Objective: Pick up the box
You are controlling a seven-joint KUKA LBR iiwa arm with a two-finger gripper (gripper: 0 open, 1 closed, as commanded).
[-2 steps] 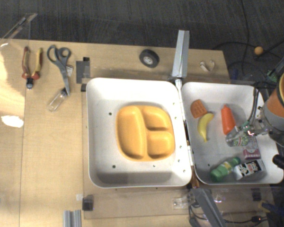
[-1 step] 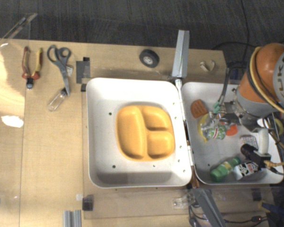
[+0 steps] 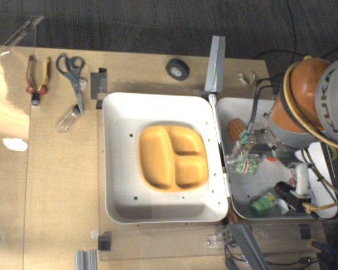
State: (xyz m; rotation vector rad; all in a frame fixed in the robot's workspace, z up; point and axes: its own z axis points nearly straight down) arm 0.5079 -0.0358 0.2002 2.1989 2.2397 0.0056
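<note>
Camera view | two bins point(image 3: 118, 151) | one yellow tray point(image 3: 173, 156) | one scissors point(image 3: 73, 77)

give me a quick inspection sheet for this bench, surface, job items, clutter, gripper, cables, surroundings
surface: wooden bench bearing two white bins; left bin holds a yellow divided tray.
job's things: no box can be told apart among the small items in the right bin.
clutter: green object, orange object, scissors, pliers, tape roll.
grippers: gripper low over the right bin; fingers too cluttered to read.
cables: yellow hose looped around the arm.
surroundings: dark carpet.
</note>
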